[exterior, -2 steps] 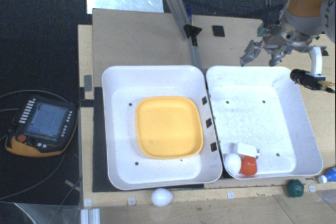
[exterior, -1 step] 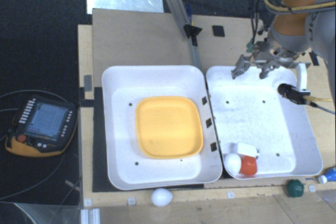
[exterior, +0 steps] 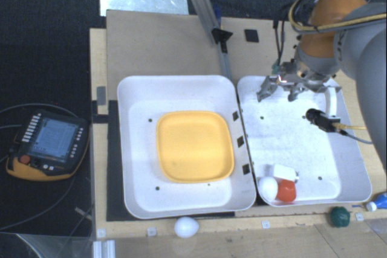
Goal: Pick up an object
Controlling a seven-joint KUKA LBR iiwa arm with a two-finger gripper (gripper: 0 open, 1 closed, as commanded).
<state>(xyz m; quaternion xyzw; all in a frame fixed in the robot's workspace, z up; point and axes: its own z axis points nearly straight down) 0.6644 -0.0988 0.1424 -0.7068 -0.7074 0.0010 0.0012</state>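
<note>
A yellow plate (exterior: 195,146) fills the middle of the left bin (exterior: 134,130), leaving a bare white margin around it. In the right bin (exterior: 357,175), a white egg (exterior: 267,186), red ball (exterior: 286,191) and white block (exterior: 284,172) crowd the near edge. The tool (exterior: 279,90) hovers over the far edge with fingers spread, gripping nothing.
</note>
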